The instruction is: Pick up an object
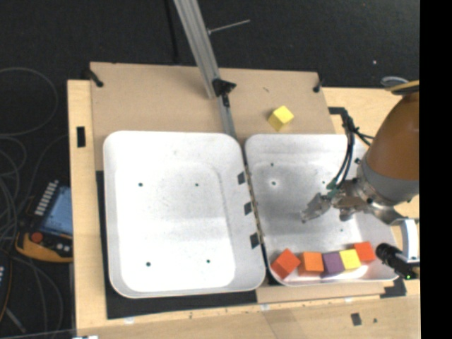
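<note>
L to R. We see the left bin [176, 214] w/ bare white floor, so nothing to grab there. Past the divider comes the right bin [296, 168], and that's where our work is. Behind it, on the brown board of the surface [162, 101], sits a yellow cube [281, 116], outside both bins and well apart from the arm.

Along the right bin's near wall we have a row of blocks, touching or nearly so: red-orange block [286, 262] at the left end, turned a bit on its corner, then orange block [313, 262], purple block [332, 262], yellow block [350, 259], and a second red-orange block [364, 251] at the right end. The row's long axis runs left-right along that wall.

The gripper [316, 209] hangs over the middle of the right bin, pointing left, w/ nothing between the fingers; whether they're spread or closed we can't tell, too small and blurred.

Key relation: the row lies toward the near edge from the fingers, roughly straight below them in the view, orange and purple blocks nearest. We judge the next move needs a shift toward that wall plus descent; tight neighbours and the wall leave little finger room, the end blocks prob. easier.
</note>
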Tool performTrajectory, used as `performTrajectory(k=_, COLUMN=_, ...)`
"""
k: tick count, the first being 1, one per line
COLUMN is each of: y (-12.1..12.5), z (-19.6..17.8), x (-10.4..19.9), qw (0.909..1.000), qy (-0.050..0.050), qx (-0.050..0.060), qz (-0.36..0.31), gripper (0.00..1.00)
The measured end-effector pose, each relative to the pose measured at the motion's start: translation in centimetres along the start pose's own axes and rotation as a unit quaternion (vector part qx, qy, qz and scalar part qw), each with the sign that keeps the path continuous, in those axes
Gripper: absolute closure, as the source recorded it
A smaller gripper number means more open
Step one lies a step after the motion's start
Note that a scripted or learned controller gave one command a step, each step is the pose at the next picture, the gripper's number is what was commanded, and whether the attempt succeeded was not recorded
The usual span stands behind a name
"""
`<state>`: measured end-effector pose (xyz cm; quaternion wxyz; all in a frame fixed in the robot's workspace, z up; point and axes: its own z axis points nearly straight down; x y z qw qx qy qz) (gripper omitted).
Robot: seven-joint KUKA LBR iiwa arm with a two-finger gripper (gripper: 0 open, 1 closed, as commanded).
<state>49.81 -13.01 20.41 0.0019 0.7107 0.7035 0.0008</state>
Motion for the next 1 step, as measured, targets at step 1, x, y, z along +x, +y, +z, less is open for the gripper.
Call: performTrajectory(k=1, y=1.9, z=-0.56, x=1.21, qw=1.0, qy=0.0, qx=0.001, qz=-0.007, gripper=0.0)
